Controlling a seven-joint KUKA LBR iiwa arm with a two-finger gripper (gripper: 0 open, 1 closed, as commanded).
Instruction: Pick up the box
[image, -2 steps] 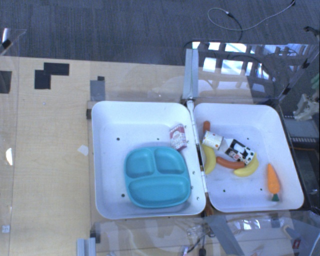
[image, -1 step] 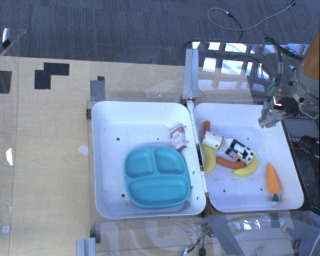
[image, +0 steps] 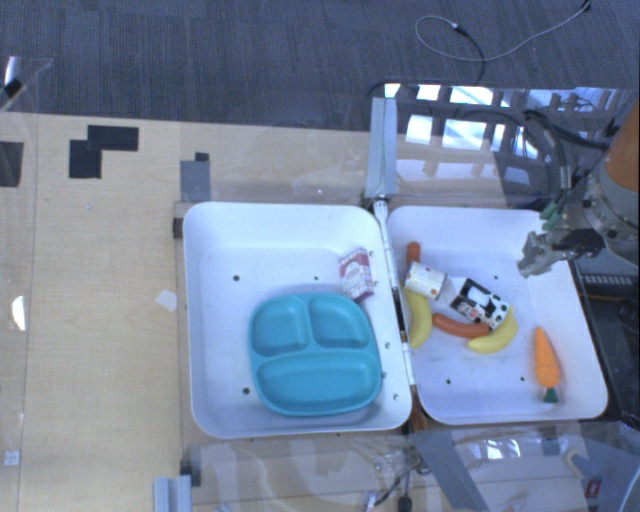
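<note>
**A:** What's in the two bins?

**B:** The left bin (image: 215, 300) holds a blue divided plate (image: 315, 355) toward its front, and a small red-and-white packet (image: 356, 274) leans against the right wall beside the divider. The right bin (image: 580, 395) has a cluster at its left side: a banana (image: 418, 318) along the left wall, a second banana (image: 494, 337) curving lower right, a red sausage-like piece (image: 458, 324) between them, a small white cylinder (image: 425, 281) with an orange stub (image: 412, 252) above it.

**A:** And the box?

**B:** The box (image: 478, 300), white with black patches, lies tilted in that cluster, touching the second banana and the red piece. A carrot (image: 544, 362) lies apart near the right wall.

**A:** Where is the gripper?

**B:** The gripper (image: 541, 252) hangs over the upper right part of the right bin, well apart from the box. I cannot tell how it is set; nothing is seen in it.

**A:** Anything crowding the box?

**B:** The bananas, red piece and cylinder press close around it.
</note>
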